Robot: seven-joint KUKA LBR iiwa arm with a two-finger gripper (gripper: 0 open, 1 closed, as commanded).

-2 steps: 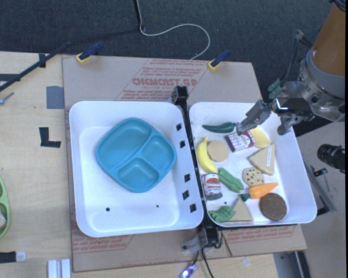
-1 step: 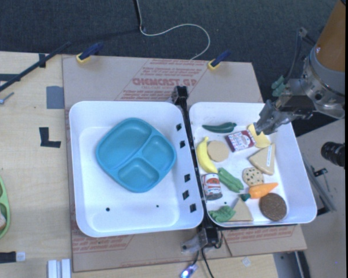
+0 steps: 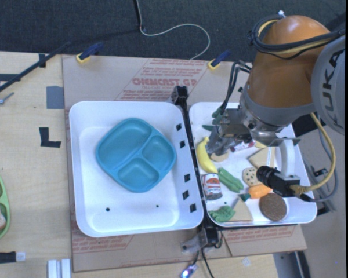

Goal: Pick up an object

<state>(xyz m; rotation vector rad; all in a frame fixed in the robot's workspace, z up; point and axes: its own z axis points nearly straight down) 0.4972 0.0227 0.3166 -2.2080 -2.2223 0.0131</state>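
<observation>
Left bin point(image 3: 84, 155): holds one blue divided plate point(image 3: 136, 154), three compartments, well off to the tool's left.

Right bin point(image 3: 304, 213): cluttered with toy food. Tool point(image 3: 219, 139) is low over this bin's near-left part; its state cannot be told from here.

Banana point(image 3: 205, 156): just below-left of the tool, touching or nearly so, lying against the bin's left wall. Long axis runs along that wall, slightly curved.

Further below the tool: small can point(image 3: 212, 186), green pea pod point(image 3: 230, 179), green leafy piece point(image 3: 223, 214). Down-right: cracker point(image 3: 250, 175), orange piece point(image 3: 260, 191), brown round cookie point(image 3: 273, 207).
</observation>
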